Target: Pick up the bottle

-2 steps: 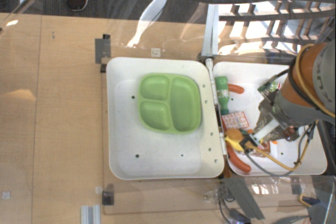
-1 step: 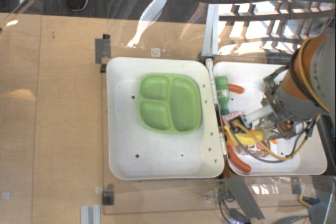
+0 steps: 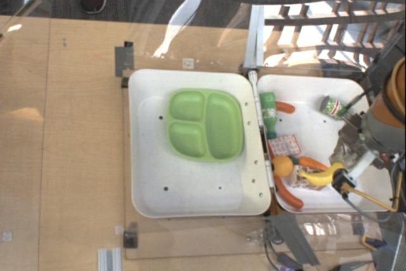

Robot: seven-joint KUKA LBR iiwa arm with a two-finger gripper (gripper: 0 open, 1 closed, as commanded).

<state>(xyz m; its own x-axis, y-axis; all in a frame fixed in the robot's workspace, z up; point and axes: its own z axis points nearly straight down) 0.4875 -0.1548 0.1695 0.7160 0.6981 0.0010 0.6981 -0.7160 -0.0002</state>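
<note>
Your gripper (image 3: 351, 152), its state impossible to tell, hovers in the right bin (image 3: 304, 84) while the green bottle (image 3: 268, 113) lies at its ten o'clock, long axis twelve-to-six along the bin's left wall.

Two bins side by side on the bench (image 3: 63, 136): left bin (image 3: 149, 193) holding a divided plate (image 3: 206, 124) near its middle. In the right bin (image 3: 311, 89), a bottle (image 3: 268, 114) along the left wall, a sausage (image 3: 285, 108) just beside it, a can (image 3: 332, 106) toward the right. Nearer the front, a card (image 3: 284, 146), then an orange (image 3: 283, 165), a carrot (image 3: 311, 163) and a banana (image 3: 320, 177) clustered, possibly touching. Gripper (image 3: 347, 152) over the right side.
</note>
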